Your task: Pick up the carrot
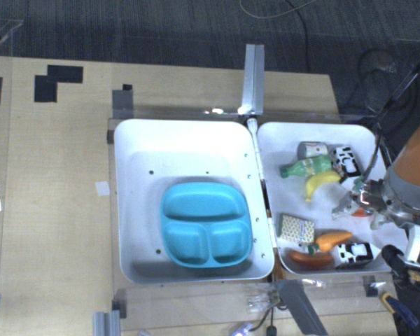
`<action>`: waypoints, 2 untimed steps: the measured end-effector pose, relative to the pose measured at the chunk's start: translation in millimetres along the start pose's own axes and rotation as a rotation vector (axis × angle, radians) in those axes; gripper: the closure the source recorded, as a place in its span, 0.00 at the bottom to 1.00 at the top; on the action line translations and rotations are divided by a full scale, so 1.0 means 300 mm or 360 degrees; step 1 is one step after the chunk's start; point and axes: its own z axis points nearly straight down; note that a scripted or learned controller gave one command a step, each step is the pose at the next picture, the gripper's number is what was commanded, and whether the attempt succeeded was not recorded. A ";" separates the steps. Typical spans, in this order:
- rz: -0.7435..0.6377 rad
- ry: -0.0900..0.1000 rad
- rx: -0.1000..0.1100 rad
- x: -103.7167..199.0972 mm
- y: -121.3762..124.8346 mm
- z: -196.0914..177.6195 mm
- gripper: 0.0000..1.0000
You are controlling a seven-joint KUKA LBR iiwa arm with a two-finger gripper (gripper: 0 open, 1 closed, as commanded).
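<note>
Orange tapered carrot lying flat, green tip, right bin.

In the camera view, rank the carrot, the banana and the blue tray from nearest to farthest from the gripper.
1. The carrot, at the near edge of the right bin, just below-left of the gripper.
2. The banana, mid right bin, up-left of the gripper; only slightly farther than the carrot, so this pair is nearly too close to call.
3. The blue tray, in the left bin, clearly farthest.
</note>
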 end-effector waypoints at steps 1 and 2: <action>0.0223 -0.0001 -0.0002 -0.061 0.019 -0.131 0.00; 0.0339 -0.0001 0.0002 -0.045 0.026 -0.016 0.00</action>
